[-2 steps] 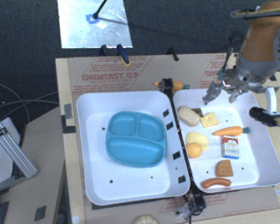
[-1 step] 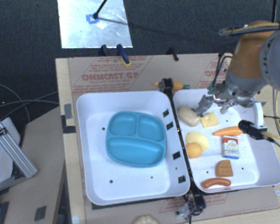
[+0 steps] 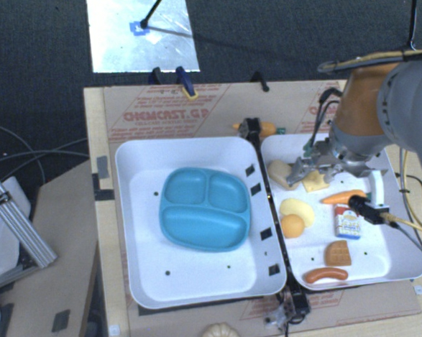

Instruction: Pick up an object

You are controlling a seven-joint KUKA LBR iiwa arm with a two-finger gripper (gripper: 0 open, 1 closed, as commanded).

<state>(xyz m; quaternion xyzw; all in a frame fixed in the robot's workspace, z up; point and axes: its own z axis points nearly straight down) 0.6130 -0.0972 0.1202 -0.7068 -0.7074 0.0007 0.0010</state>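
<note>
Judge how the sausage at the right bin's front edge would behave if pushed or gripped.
The sausage looks long and round-sided, so a sideways push would probably roll it. Its glossy skin suggests smooth plastic, likely slippery between fingers. It lies close to the right bin front wall, which may crowd a grasp.

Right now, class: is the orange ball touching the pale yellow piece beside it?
Touching. The camera view shows the orange ball pressed against the pale yellow piece, with no white bin floor between them.

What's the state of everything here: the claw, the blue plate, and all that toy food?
Claw: low in the right bin, beside the cheese wedge.
Blue divided plate: flat in the left bin, compartments bare.
Cheese wedge: lying flat.
Carrot: on its side.
Orange: resting against a pale yellow piece.
Sausage: lying by the near wall.
Small carton: lying flat.
</note>
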